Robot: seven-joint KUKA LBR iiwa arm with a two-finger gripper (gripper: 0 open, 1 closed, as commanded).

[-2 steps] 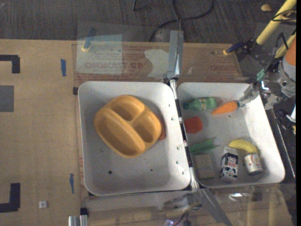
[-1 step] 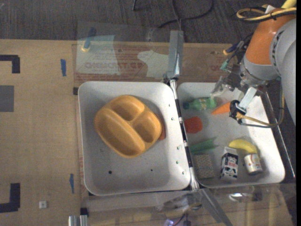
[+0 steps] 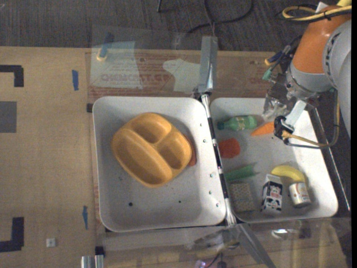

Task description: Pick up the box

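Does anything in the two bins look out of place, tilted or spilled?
Nothing looks spilled or damaged. The yellow divided tray sits askew in the left bin, turned against its walls. The small milk box lies among toy foods in the right bin.

**Small carton in the right bin**

The box [image 3: 272,194] is a small white carton with black patches and a slanted top, like a little milk carton. It sits in the near part of the right bin [image 3: 329,205], close to the near wall, just right of a speckled pad [image 3: 242,196] and just left of a can [image 3: 300,194]. A banana [image 3: 288,173] lies just beyond it.
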